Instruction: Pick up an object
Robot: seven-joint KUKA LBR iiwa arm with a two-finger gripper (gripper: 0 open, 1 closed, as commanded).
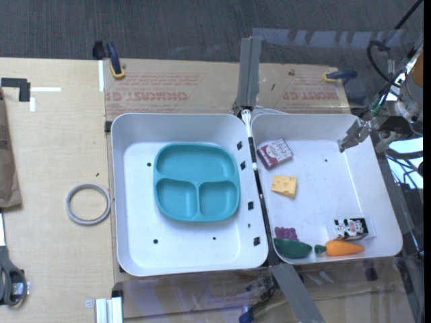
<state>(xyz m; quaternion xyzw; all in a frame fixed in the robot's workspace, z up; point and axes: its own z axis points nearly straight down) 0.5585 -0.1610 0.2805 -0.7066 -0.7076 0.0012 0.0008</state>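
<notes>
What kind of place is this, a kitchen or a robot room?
Probably a robot test lab, not a kitchen. A robot gripper hangs over two white bins, and the food is toys: a cheese wedge and a carrot.

Lying loose in the right bin (377,180): red-white packet (275,152) far left, yellow cheese wedge (284,185) just nearer, purple grapes (285,233), green leaf (293,249), orange carrot (344,248), black-white carton (351,228) along the near edge.

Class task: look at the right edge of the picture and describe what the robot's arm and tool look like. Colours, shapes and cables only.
Little of the arm is in frame: pale grey metal parts, with a touch of orange at the frame's edge. The tool is a slim, dark grey pointed piece over the right bin. Several thin black cables loop around the arm, one with a greenish tint.
</notes>
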